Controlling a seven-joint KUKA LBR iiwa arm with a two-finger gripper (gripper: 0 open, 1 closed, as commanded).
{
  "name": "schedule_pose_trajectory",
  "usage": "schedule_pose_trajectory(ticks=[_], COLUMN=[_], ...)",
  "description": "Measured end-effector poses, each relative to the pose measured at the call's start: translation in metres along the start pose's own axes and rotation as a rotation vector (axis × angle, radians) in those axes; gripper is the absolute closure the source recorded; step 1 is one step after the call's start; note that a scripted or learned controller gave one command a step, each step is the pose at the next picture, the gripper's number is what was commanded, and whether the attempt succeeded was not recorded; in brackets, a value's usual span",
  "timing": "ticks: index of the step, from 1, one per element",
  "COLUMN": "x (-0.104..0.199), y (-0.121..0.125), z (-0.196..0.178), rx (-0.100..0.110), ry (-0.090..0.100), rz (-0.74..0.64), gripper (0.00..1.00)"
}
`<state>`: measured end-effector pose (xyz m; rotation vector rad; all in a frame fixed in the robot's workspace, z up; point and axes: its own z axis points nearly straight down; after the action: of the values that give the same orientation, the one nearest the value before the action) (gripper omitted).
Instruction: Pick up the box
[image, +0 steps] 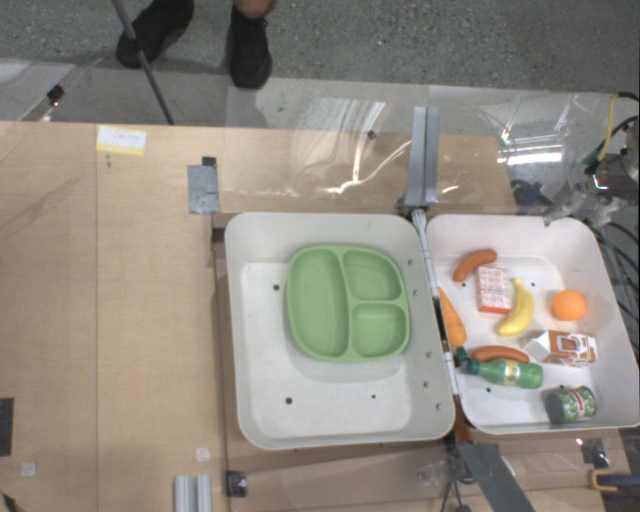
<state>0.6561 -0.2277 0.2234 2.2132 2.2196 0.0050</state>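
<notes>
Red-and-white box (492, 290) in the right bin (560, 240), just left of the banana (517, 308), maybe touching it | long axis roughly up-down the view | sausage (474, 264) up-left of the banana, crowding the box's top; carrot (452, 318) further left | pincer state: honestly can't tell

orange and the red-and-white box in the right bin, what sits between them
In the camera view, a banana lies between the box and the orange, close beside the box's right edge.
</notes>
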Motion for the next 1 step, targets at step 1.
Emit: schedule_pose_trajectory(ticks=[1], x=[0.0448], y=[-0.0275], z=[0.0975], rx=[0.004], ry=[0.002], rz=[-0.014], gripper=[0.0])
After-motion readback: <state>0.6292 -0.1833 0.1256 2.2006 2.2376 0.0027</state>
